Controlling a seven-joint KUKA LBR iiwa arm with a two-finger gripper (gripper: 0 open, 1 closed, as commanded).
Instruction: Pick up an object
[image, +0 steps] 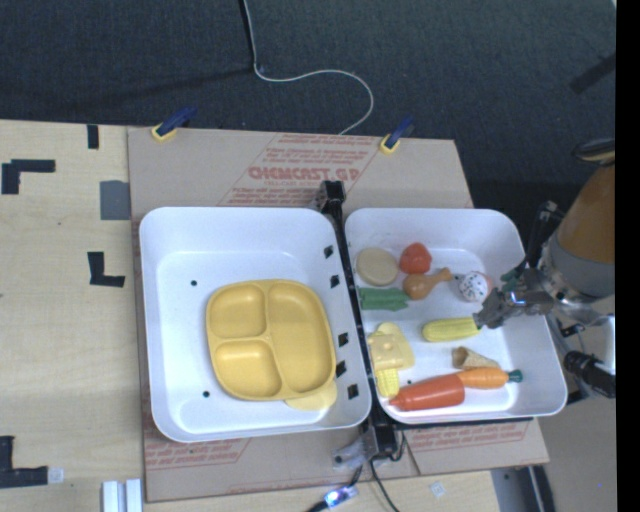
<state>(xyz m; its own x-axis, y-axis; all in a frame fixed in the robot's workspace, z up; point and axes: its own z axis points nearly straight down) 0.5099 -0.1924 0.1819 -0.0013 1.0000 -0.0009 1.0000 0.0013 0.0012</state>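
Two shallow white bins sit side by side on my bench. The left white bin (165, 250) carries one yellow plastic divided plate (268, 337) with three compartments, lying toward the bin's near edge.

The right white bin (500, 232) holds the pickable goods, nine toy pieces by my count: one tan round bun (378, 266) and one red tomato (415, 258) near the far edge; one orange-brown drumstick (428, 284) and one small white speckled ball (472, 288) beside them; one green bar (383, 299) at the left wall; one yellow corn cob (449, 329) mid-bin; one pale yellow cheese wedge (391, 347); one small yellow block (386, 380) below it; and one orange carrot (487, 377) above one red pepper-like piece (433, 394) along the near edge.

My dark pincer (497, 310) hangs over the right bin's right side, just beside the corn cob's end. Nothing shows between its tips; whether it is released or clenched, I cannot tell.
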